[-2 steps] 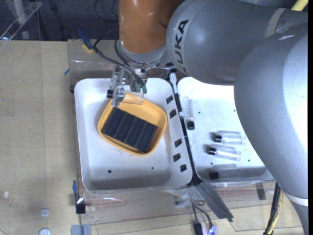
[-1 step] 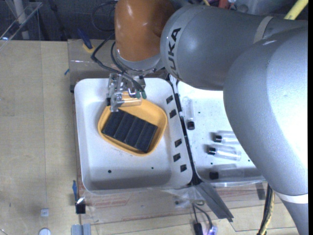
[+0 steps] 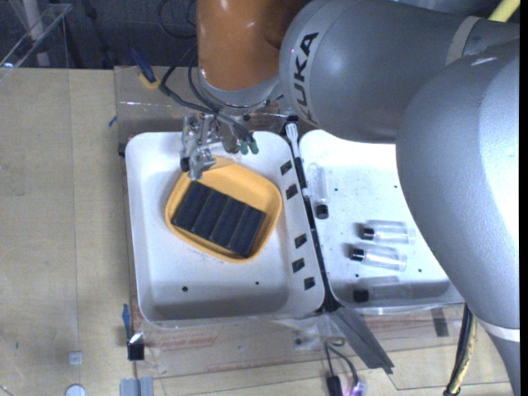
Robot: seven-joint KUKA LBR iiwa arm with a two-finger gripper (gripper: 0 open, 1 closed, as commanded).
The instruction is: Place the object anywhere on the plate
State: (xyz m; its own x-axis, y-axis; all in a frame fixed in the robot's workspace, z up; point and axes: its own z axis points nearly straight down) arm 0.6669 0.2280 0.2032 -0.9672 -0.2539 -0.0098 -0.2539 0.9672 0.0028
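A yellow, roughly square plate [image 3: 266, 195] sits tilted in the left white bin [image 3: 153, 246]. A dark ribbed rectangular object [image 3: 219, 216] lies flat on the plate and covers most of its middle. My gripper [image 3: 201, 155] hangs under the orange wrist band, just over the plate's far left rim and above the dark object's upper corner. It appears apart from the object. The grey arm reaches in from the right and hides the back of both bins.
The right bin [image 3: 371, 291] holds two clear vials with black caps [image 3: 381, 233] [image 3: 378, 256] and a small dark piece [image 3: 321, 210]. A black-marked divider [image 3: 301, 229] runs between the bins. Cables lie behind the left bin.
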